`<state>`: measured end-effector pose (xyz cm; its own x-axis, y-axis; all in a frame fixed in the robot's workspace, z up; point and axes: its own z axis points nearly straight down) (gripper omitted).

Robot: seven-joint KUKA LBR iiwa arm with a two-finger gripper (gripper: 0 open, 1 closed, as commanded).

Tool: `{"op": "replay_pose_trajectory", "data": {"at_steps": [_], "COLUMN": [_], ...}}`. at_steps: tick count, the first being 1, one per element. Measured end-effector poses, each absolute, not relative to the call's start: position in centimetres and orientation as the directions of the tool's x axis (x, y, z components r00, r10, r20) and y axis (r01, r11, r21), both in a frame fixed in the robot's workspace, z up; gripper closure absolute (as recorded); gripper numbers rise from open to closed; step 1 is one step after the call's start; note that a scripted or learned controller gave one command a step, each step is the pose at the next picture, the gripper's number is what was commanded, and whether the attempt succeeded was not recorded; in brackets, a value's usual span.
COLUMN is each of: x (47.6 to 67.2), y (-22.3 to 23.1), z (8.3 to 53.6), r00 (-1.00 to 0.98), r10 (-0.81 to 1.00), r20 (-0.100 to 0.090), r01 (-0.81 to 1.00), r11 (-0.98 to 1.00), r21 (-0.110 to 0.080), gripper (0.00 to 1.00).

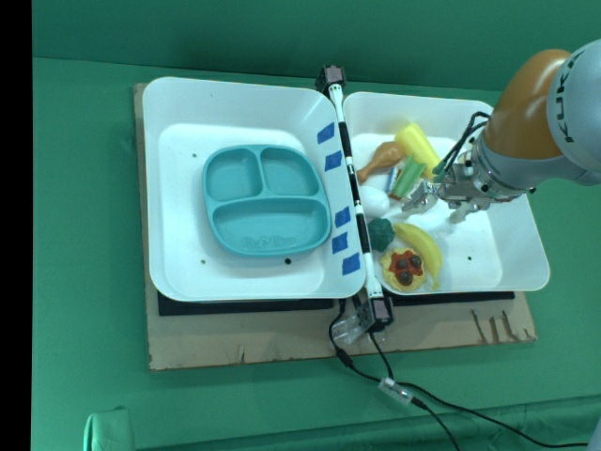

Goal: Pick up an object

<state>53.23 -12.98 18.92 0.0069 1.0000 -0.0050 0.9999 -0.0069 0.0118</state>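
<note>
Green cloth covers the bench, and on it a cardboard sheet (282, 350) bears two shallow white bins side by side; the left bin (178, 111) holds a teal divided plate (266, 199) of smooth moulded plastic with three compartments; the right bin (512, 252) holds a cluster of toy foods near its left wall. Among them lie a brown drumstick (379, 161), a yellow block (417, 146), a green stick-like piece (408, 178), a white egg (374, 198), a dark green broccoli (380, 232), a banana (420, 243) and a small tart with red berries (404, 268); the banana touches the tart, and the broccoli sits just beside both. The gripper (441, 195) hangs low over the bin just right of the green piece and above the banana; whether its fingers are spread or closed cannot be told, and nothing is seen held between them. All the toys look light, hollow, rigid plastic, glossy and likely slippery; the egg would probably roll away, and the flat tart offers little to pinch; the banana seems the best choice, taken across its narrow middle, where the curved body gives two opposing sides.
</note>
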Motion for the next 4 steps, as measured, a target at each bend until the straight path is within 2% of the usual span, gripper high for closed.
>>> {"op": "replay_pose_trajectory", "data": {"at_steps": [1, 2, 3, 4], "x": [53.5, 58.6, 58.8, 51.7], "y": [-13.3, -19.0, -18.3, -12.4], "z": [20.5, 22.6, 22.9, 18.8], "r00": [0.015, 0.008, 0.002, 0.007], "r10": [1.0, 1.0, 1.0, 1.0], "r20": [-0.012, -0.009, 0.003, -0.011], "r01": [1.0, 1.0, 1.0, 1.0], "r11": [-0.015, -0.008, -0.002, -0.006], "r21": [0.028, 0.014, 0.017, 0.024], "gripper": [1.0, 1.0, 0.0, 0.0]}}
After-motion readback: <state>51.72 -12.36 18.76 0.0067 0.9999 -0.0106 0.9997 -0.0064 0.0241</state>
